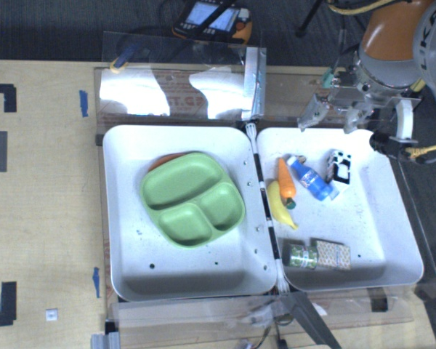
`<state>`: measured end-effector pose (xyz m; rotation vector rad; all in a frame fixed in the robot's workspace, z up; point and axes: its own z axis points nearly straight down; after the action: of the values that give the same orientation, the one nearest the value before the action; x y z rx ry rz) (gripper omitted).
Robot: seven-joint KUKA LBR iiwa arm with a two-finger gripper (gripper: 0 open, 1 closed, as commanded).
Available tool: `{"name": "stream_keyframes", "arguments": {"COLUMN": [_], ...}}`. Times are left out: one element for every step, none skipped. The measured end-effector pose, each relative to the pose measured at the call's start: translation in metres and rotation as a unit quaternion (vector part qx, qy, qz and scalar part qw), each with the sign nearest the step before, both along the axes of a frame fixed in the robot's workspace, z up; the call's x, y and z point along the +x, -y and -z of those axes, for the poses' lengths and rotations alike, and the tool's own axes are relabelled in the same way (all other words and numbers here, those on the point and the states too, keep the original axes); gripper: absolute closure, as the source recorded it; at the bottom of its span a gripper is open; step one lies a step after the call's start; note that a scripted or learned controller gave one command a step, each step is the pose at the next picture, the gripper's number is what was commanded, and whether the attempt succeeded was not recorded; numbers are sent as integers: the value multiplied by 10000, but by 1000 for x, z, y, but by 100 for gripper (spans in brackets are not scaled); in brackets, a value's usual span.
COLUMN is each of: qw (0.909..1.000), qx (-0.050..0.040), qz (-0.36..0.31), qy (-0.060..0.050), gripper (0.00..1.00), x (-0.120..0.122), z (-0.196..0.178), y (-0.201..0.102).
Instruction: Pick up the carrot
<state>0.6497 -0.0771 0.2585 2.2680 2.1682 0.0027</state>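
Near the right bin's [392, 217] left wall lies the carrot [285, 179], long axis running near-to-far, well below-left of the claw [333, 116], spread open, gripping nothing.

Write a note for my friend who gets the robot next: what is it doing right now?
Gripper: hovers over the far rim of the right white bin, fingers open, holding nothing.
Small orange carrot: lies in the right bin near the divider, beside the yellow banana and the blue plastic bottle.
Done: nothing yet, carrot untouched.
Left: move above the carrot, descend, close, lift.
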Motion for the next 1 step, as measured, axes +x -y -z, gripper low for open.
{"name": "stream_keyframes", "arguments": {"qw": [10000], "qx": [11], "qz": [-24], "qy": [-23], "gripper": [0], "x": [-24], "z": [74], "y": [-40]}}
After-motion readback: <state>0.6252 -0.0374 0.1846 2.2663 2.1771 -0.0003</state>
